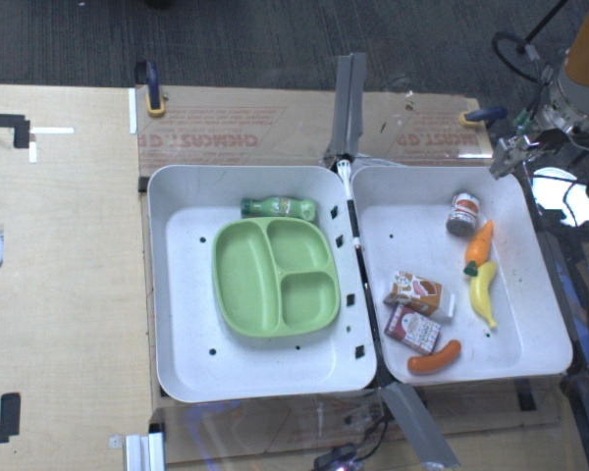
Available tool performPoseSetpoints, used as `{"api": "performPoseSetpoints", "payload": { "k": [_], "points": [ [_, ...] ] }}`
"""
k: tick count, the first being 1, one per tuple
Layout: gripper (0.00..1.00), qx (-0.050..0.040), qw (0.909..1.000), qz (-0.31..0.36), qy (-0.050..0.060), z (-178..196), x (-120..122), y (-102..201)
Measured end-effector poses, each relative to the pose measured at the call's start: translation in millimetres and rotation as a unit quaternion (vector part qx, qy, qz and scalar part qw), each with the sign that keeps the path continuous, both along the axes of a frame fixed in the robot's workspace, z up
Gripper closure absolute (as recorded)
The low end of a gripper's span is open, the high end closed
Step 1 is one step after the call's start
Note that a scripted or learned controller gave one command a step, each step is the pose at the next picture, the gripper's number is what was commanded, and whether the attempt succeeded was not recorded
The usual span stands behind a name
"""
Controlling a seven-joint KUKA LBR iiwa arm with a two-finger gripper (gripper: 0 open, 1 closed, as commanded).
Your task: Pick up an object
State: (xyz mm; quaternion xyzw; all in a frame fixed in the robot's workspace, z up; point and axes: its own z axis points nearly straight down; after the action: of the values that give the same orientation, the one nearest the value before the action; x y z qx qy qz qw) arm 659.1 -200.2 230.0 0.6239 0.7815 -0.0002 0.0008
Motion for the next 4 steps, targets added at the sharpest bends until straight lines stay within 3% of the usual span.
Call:
{"api": "performPoseSetpoints", "payload": {
  "k": [1,2,3,4],
  "points": [
    [0.00,-0.0001,0.9995,-0.032,-0.001,-91,0,-3],
    [0.00,-0.0003,0.9989,0.047,-0.001,-114,-39,-4],
    [0.00,0.0038,0.9905,-0.137,-0.003,-134,-68,-18],
    [0.00,0.0001,0.9892,0.146,0.000,-137,-86,-20]
  ]
}}
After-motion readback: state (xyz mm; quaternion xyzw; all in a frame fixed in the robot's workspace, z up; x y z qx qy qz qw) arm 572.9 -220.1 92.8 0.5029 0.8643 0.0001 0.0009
